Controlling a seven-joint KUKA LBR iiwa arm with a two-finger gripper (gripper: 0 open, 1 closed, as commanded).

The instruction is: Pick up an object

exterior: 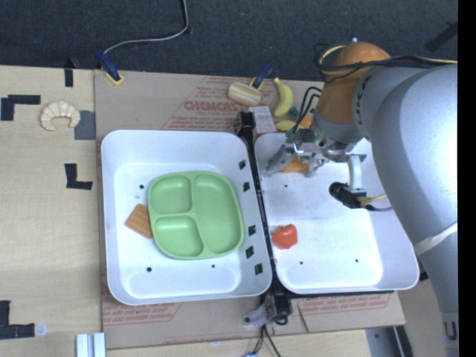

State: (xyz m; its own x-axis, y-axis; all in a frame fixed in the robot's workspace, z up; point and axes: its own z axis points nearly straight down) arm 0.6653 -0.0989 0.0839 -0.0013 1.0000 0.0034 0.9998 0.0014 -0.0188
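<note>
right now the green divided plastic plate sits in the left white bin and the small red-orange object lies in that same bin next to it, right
Not quite. The green divided plastic plate does sit in the left white bin, but the small red-orange object lies in the right white bin, near its left wall. The camera view shows the divider between them.

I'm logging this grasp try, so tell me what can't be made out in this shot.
- Gripper: its fingers are blurred and small in the camera view, so open or shut is unclear.
- Orange item under the gripper: mostly covered by it, so its identity and any grasp are unclear.
- Cracker: partly tucked under the green plate.
- Banana: its lower end is hidden behind the arm.
</note>
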